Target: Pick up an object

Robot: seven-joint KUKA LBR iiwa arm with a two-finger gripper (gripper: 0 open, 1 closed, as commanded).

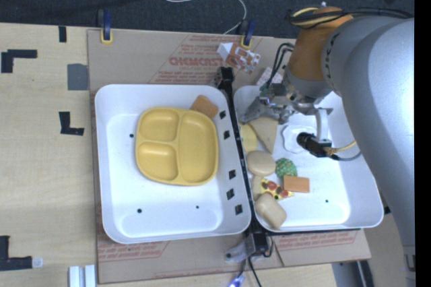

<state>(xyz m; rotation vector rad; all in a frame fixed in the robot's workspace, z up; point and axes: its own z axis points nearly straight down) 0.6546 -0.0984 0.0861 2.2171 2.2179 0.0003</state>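
On the right side of the counter [40,144], the grey arm [377,97] with its orange band [306,60] reaches down into the far end of the right bin [357,208]. Its end effector [269,104] sits low over the bin's far left corner, close to the divide between the two bins; whether it is spread or pressed together cannot be told, because the wrist and cabling cover it, and nothing can be seen gripped there.

Several small objects lie along the left side of the right bin. A pale yellow piece [250,137] lies just near of the end effector. Nearer still is a beige rounded lump [260,162], and to its right a green leafy item [285,166] touching an orange block [296,184]. A small red and yellow cluster [272,188] sits beside them, and a second beige lump [271,211] lies at the near left corner.

The left bin [114,211] carries a yellow divided plate [178,145] with three compartments, and an orange-brown wedge [204,106] touches its far right edge. A printed cardboard sheet [155,53] lies under both bins, clipped at its far edge.
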